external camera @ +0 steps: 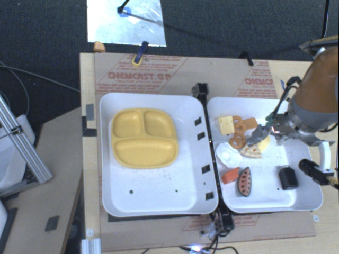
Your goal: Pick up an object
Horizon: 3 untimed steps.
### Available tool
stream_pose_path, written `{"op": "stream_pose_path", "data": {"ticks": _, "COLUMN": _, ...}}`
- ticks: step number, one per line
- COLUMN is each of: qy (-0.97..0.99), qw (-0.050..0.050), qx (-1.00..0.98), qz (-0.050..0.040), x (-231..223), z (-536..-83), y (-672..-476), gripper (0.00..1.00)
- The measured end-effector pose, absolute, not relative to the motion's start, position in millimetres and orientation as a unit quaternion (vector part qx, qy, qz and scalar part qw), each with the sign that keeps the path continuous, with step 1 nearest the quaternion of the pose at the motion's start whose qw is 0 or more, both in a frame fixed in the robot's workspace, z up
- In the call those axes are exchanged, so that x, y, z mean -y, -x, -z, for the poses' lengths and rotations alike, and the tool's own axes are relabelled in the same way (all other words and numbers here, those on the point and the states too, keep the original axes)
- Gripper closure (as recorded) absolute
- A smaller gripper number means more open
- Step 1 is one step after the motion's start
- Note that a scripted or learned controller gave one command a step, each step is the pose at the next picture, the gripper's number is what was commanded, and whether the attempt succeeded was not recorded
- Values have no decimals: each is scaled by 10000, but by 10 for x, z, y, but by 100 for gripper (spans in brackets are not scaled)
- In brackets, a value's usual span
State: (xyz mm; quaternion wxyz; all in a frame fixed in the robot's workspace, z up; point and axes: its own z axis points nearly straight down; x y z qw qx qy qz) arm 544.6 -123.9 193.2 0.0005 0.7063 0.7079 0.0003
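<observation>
Your fingers (259, 136): spread state cannot be told; pretzels (241, 132) just left of them, pizza slice (253, 151) directly below, black block (288, 178) well right

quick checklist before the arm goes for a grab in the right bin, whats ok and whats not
1. Gripper is over the right bin: ok.
2. Something lies under it, the pale wedge beside the pretzels: ok.
3. Object already between the fingers: cannot tell.
4. Target stands free of its neighbours: not ok, the food pieces are crowded and touching.
5. Easier singles are available, the watermelon slice and the black block: ok.
6. Yellow tray lies in the left bin, out of the way: ok.
</observation>
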Motion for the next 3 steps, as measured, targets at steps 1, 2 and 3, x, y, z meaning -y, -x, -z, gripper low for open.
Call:
{"op": "stream_pose_path", "data": {"ticks": 1, "qy": -7041, "qw": 17, "qx": -7101, "qz": -16, "x": 1080, "z": -1038, "y": -6324, "gripper": 0}}
{"op": "stream_pose_path", "data": {"ticks": 2, "qy": -7047, "qw": 25, "qx": -7095, "qz": -23, "x": 993, "z": -856, "y": -6655, "gripper": 0}}
{"op": "stream_pose_path", "data": {"ticks": 3, "qy": -7042, "qw": 65, "qx": -7100, "qz": -43, "x": 1005, "z": -1000, "y": -6669, "gripper": 100}}
